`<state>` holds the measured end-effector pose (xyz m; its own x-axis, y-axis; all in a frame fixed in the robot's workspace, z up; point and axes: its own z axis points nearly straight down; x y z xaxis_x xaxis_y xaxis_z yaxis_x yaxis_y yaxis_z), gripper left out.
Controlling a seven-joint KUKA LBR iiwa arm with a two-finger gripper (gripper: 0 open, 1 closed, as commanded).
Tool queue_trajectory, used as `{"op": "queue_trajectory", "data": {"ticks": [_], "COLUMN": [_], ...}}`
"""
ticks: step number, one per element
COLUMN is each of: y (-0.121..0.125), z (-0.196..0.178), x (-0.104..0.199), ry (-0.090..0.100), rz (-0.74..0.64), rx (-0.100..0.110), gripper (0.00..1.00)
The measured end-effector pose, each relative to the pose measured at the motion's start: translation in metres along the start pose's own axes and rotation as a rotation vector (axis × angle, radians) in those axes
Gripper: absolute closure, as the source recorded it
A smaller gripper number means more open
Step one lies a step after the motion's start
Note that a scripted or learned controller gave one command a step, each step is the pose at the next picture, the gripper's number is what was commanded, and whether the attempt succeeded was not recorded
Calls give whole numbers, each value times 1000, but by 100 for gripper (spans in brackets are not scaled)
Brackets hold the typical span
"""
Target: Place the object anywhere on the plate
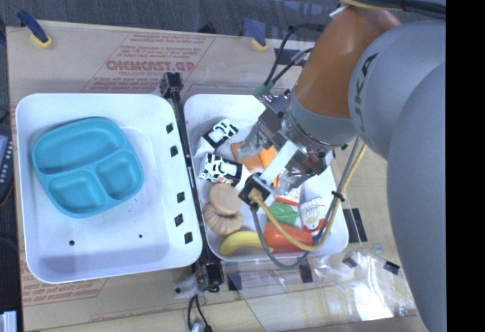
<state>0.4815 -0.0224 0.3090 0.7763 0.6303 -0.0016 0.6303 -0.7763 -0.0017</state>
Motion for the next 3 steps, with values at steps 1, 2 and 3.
{"op": "queue_trajectory", "data": {"ticks": [1,2,3], "y": [44,66,66], "z": [71,91,91], "x": [38,57,57], "ry": [-9,-3,-2], "rz": [138,282,284], "rx": [7,3,4], "gripper": [0,0,0]}}
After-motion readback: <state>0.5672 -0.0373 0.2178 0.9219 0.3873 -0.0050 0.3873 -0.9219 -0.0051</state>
